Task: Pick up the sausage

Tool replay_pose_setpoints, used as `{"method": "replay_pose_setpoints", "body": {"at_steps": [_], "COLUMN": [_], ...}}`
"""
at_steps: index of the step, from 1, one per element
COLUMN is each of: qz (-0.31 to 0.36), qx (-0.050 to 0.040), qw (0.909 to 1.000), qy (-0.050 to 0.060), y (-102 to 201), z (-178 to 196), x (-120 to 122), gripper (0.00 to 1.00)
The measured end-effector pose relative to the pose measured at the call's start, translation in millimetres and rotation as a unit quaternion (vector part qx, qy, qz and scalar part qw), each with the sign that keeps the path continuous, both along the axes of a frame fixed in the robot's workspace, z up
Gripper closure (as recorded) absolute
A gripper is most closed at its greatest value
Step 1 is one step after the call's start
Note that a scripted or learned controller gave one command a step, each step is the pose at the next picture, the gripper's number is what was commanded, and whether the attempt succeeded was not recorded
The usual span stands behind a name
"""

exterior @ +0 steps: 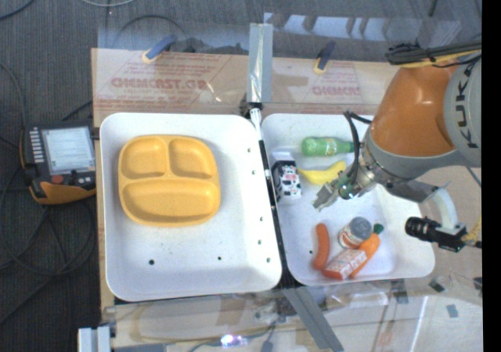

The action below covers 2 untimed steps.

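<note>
I am on the approach: my gripper (335, 191), fingers spread and pinching nothing, hangs just beside the banana (322, 174), while the sausage (321, 246) lies below it (touching the carrot (365, 252) pile), so I judge the next move a short descent toward it.

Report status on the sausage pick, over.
Tool over right bin, above the banana, nothing in it. Sausage lies flat near the bin's front, ungrasped. Small bottle and carrot crowd its right side.
</note>
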State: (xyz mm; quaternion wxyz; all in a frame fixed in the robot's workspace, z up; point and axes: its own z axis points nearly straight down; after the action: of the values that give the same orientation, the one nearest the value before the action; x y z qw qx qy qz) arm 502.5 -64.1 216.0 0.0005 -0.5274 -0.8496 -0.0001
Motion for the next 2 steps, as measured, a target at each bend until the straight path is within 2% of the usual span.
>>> {"method": "replay_pose_setpoints", "body": {"at_steps": [1,2], "qz": [0.035,0.035], "qx": [-0.0010,-0.0004], "qw": [0.9994,0.9994], "qy": [0.000,0.000], "y": [-4.3,-3.8], "z": [-9.1,-9.1], "x": [11.0,11.1], "gripper": [1.00,0.00]}}
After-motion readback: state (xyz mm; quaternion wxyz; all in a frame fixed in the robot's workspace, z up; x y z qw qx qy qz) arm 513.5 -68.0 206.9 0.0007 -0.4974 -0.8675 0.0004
